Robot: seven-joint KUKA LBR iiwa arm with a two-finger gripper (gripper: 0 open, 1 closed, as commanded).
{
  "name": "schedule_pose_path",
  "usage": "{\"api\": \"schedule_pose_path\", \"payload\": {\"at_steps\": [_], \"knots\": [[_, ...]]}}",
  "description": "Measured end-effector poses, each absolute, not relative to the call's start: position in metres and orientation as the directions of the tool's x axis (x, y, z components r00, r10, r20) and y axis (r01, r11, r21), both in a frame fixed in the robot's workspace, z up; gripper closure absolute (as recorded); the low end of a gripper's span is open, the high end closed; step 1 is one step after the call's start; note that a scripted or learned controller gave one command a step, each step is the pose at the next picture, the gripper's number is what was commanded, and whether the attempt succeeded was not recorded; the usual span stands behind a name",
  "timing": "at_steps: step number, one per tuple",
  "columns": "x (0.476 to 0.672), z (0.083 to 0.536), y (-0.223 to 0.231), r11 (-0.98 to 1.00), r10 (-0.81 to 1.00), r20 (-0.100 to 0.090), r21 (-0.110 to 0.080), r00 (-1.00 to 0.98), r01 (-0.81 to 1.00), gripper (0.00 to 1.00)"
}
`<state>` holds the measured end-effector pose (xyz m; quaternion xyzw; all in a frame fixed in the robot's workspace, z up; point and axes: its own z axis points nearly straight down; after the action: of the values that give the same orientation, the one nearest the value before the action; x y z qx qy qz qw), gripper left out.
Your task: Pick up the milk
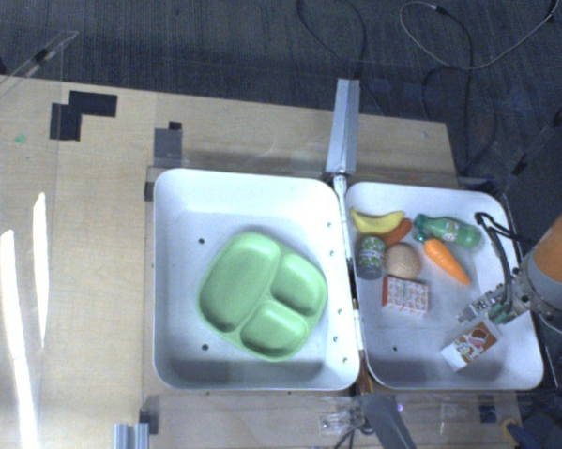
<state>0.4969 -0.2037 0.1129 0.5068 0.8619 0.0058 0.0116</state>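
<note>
Because the milk (471, 342) lay tilted near the right bin's (414, 367) front-right corner, the gripper (491, 309) hovered at its upper end, seemingly lined up to grasp; whether it was spread or closed, I could not tell.

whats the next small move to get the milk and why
Probably a short drop straight down onto the milk carton. The gripper sits right at the carton's upper end, in the right bin near its front right corner, and the carton lies flat and apart from the carrot and the other food. Nothing shows the carton held yet, so lowering comes before any lift.
</note>
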Motion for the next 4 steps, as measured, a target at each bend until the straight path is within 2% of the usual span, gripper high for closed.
{"api": "schedule_pose_path", "payload": {"at_steps": [1,2,3,4], "knots": [[0.497,0.113,-0.204,0.486,0.874,-0.014,0.022,-0.486,0.874,0.00],[0.490,0.089,-0.206,0.334,0.943,-0.004,0.008,-0.334,0.943,0.00],[0.493,0.101,-0.206,0.337,0.942,-0.008,0.016,-0.337,0.942,1.00],[0.493,0.101,-0.206,0.336,0.942,-0.008,0.016,-0.336,0.942,0.00]]}}
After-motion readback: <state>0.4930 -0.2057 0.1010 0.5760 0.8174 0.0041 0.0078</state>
